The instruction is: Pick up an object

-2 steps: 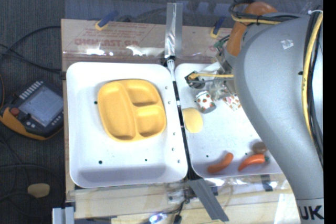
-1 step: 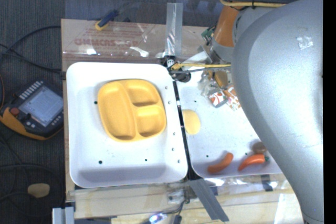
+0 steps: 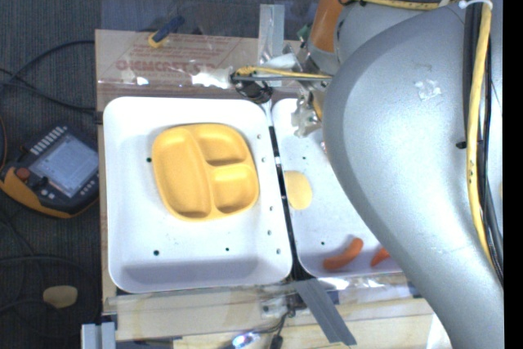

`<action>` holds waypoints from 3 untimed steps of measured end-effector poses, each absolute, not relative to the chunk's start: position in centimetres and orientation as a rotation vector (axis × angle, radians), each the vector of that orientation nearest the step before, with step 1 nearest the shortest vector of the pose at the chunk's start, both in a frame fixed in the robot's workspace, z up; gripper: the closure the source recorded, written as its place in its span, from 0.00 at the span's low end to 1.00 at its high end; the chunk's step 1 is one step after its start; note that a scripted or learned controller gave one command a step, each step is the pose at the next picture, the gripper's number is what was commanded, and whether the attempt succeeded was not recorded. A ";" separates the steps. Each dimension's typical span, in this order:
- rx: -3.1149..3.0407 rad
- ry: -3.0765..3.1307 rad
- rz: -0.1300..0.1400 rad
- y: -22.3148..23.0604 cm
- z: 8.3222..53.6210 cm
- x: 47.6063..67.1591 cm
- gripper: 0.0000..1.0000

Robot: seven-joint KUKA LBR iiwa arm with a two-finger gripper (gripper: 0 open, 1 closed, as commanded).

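arm: the grey kuka arm with the orange band reaches in over the right shallow white plastic bin and covers most of it.
gripper: the metal two-finger gripper sits low at the far end of the right bin, close to the divider between the bins.
grip state: cannot tell whether it is wide or narrow; the wrist hides the tips. nothing is seen held.
candidate objects: a pale yellow round flat piece lies in the right bin, near the gripper on its near side. an orange carrot-shaped piece lies well apart from the gripper at the near end. a second small orange piece lies just beside the carrot-shaped one, half under the arm.
other bin: a yellow divided plastic plate lies flat in the left shallow white bin, across the divider from the gripper.
task status: judged not yet done; no pick is evident.
risk 1: closing where the gripper stands would likely catch bare bin floor, as no object lies under it.
risk 2: the yellow disc lies flat and thin, so the tips may slide over it.
risk 3: it lies against the divider wall, so a descent there may strike the rim.
risk 4: the orange pieces are rounded and may roll out of a pinch.
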State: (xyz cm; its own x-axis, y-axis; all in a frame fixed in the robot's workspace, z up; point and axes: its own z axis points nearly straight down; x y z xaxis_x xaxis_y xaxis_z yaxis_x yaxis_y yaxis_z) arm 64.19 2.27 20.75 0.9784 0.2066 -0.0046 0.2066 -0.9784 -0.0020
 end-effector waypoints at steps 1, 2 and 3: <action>-3.124 -0.326 0.008 4.7 19.3 66.0 1.00; -3.123 -0.330 0.008 8.1 20.4 66.2 1.00; -3.122 -0.344 0.008 15.3 19.4 65.1 1.00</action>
State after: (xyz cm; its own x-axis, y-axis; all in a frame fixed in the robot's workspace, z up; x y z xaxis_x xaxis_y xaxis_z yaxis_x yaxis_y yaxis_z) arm 65.09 15.28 19.41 0.9761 0.2175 -0.0047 0.2175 -0.9761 -0.0009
